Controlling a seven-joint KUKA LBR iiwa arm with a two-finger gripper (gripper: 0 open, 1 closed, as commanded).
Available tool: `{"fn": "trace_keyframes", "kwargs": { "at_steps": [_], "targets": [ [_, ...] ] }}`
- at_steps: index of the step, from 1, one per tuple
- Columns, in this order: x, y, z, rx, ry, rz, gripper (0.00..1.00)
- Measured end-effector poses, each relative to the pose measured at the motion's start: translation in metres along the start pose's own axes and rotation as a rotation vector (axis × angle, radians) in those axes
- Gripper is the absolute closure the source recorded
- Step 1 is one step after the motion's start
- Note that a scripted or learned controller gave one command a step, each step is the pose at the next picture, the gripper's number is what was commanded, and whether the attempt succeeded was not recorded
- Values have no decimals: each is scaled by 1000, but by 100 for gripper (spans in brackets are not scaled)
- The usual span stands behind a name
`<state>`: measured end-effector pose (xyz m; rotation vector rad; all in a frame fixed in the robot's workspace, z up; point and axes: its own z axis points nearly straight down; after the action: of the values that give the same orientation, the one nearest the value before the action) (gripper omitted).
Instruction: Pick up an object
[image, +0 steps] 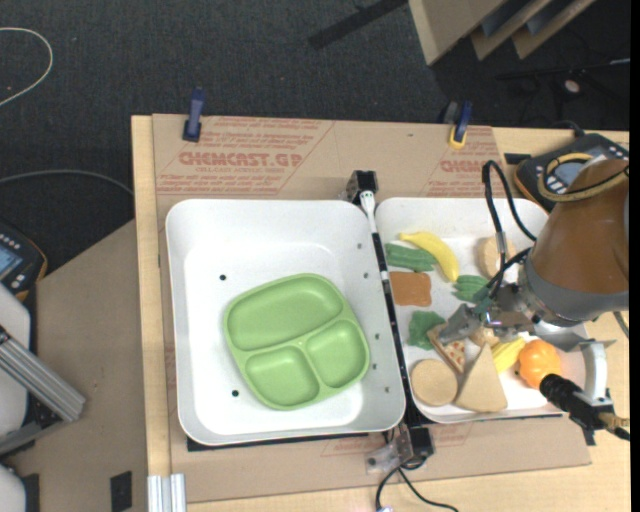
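Tan wedge just below gripper, long axis upright, tip toward fingers. Yellow banana well above gripper, running up-left to down-right. Finger spread: cannot tell.

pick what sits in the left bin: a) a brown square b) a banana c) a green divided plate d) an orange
c, the green divided plate lies alone inside the left bin, while the banana, the orange and the brown square all lie in the right bin.
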<state>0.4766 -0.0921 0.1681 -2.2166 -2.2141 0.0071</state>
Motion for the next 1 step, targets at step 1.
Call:
{"fn": "trace_keyframes", "kwargs": {
  "at_steps": [1],
  "targets": [
    [73, 3, -62, -15, -1, -10, 0]
  ]
}}
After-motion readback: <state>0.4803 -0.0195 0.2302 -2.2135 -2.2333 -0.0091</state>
